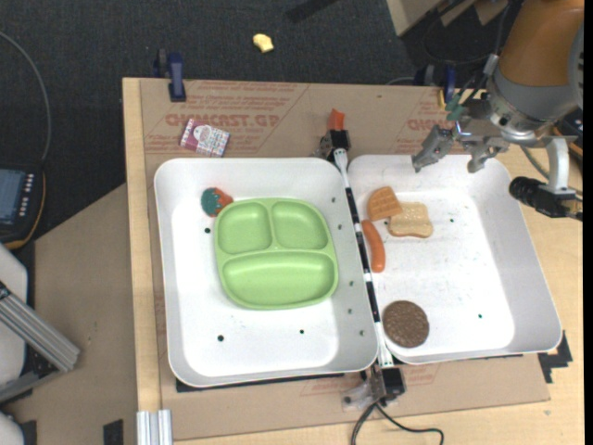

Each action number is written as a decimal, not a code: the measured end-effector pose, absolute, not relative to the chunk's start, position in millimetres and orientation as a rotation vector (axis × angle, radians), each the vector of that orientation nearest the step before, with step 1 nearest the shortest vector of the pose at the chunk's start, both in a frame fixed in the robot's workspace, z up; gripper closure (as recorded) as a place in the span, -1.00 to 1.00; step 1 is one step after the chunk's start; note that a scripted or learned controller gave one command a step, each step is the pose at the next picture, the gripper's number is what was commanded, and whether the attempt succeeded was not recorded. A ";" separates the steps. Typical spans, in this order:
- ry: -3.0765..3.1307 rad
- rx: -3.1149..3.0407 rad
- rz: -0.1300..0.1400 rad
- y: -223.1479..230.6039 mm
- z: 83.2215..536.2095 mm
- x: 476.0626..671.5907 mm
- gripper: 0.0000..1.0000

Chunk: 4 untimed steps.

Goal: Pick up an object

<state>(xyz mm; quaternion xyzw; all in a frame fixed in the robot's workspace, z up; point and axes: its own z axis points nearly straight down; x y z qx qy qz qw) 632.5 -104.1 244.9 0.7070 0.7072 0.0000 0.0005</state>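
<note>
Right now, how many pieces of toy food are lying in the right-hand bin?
4. An orange piece and a tan bread slice touch near the bin's upper left; a red sausage lies along the left wall; a brown patty sits at the near left corner.

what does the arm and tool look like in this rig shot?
The arm has an orange-tan upper segment above a grey metallic wrist ring. Below it sits the tool, silver-grey metal with two dark-tipped fingers. Thin cables run along the wrist, with a small green-blue connector on its left side. No markings are legible.
</note>
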 end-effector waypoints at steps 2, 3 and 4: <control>2.222 2.230 -0.009 -119.3 85.3 620.6 -1.00; 2.216 2.217 0.004 -154.8 113.5 668.9 -1.00; 2.223 2.212 0.001 -91.3 86.4 646.3 -1.00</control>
